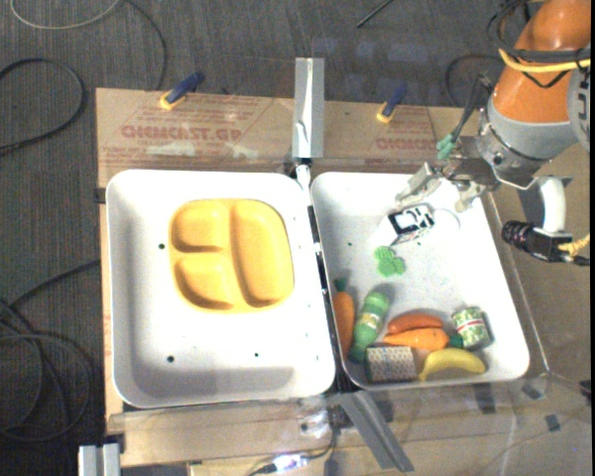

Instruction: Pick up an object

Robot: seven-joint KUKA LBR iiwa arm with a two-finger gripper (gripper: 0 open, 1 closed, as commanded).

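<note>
Near edge of the right bin [516, 296] holds the pile: yellow banana [452, 363] at the front, grey-brown block [390, 363] just left of it, small tin can [470, 325] to its right, orange pepper-like piece [416, 331] right behind. Green bottle [370, 320] leans on a carrot [344, 320] against the bin's left wall. All bunched and mostly touching — cluttered pick zone.

Further in, a small green leafy toy [388, 260] sits alone on the bin floor, apart from the pile.

Left bin [129, 296] carries a yellow divided tray [230, 253], nothing visible in its compartments.

Far side: the tool [423, 198] is over the right bin's back half, arm coming in from the right, orange band above the wrist. A small black-and-white object [414, 220] sits right under its tip — can't tell if that's a gripped item, a loose one on the bin floor, or part of the tool. Fingers too small and cluttered to resolve, so open or closed: can't tell.

Progress, my read: no pick confirmed. Nothing is clearly lifted; every identifiable item rests on the bin floor. Candidates are that black-and-white thing and, next nearest, the isolated green toy — easier than the pile. Left to do: close on one, lift clear.

Cardboard on the tabletop [178, 127] behind, clamped.
</note>
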